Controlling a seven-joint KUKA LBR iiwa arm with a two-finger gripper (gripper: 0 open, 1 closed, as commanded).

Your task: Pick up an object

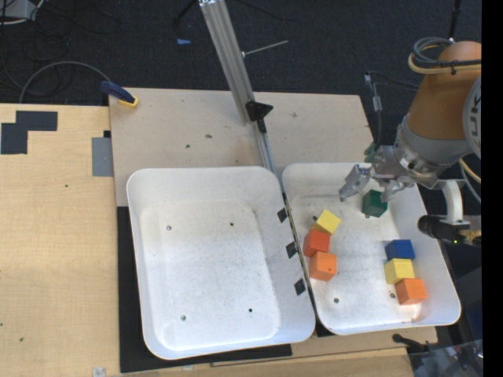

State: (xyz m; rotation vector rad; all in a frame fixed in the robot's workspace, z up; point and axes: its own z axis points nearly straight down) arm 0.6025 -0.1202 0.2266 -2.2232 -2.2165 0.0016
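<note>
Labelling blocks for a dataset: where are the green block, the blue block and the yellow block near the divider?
green block [374, 205], camera view, top face
blue block [400, 249], camera view, top face
yellow block [328, 221], camera view, top face

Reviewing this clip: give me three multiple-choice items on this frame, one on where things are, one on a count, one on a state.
1. Which bin holds the blocks? A) right bin B) left bin C) both
2. How many orange blocks lie there? A) one B) three C) five
3. Where is the green block relative to the gripper? A) far across the bench B) right under its fingers C) in the left bin

Answers: 1 A, all blocks lie in the right bin. 2 B, orange blocks. 3 B, the green block sits just below the gripper.
</note>
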